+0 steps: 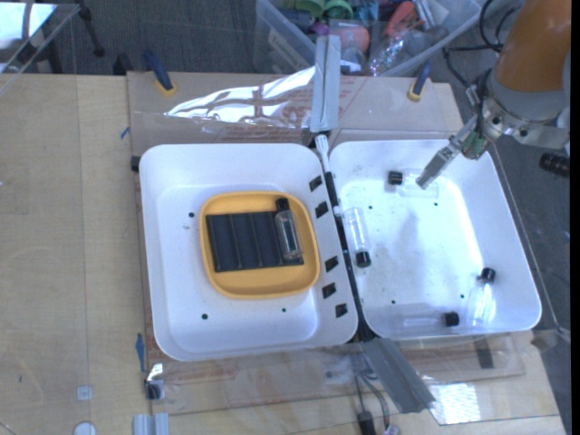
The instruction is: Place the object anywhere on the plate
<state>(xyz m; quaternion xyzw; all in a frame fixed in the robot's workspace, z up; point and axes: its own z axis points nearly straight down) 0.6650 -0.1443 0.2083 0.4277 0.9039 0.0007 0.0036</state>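
Nearest the camera, right of the plate (261,286), two clear vials lie in the right bin (517,243): one flat by the near wall (426,318), one further right in the near corner (480,299). Both have black caps.

The plate itself is yellow and sits in the left bin (163,243). A dark ribbed block (241,241) covers most of it, and a clear vial (287,229) lies along the block's right edge, so the job may already be done for that one.

Just right of the plate, against the divider (328,234), lies a third vial (355,229). I judge this the easiest next object, being the closest to the plate.

Further back and well right of the plate, the gripper (426,178) hangs tilted over the right bin, beside a small black cap (395,178). Whether it is open or closed I cannot tell, and nothing is seen in it.

To do the step well, it should come straight down across the vial's short axis (round glass rolls easily), lift clear of the divider, and release over the plate's bare yellow rim.

No brand, label or writing is readable, not even on the far box of toys (362,7).
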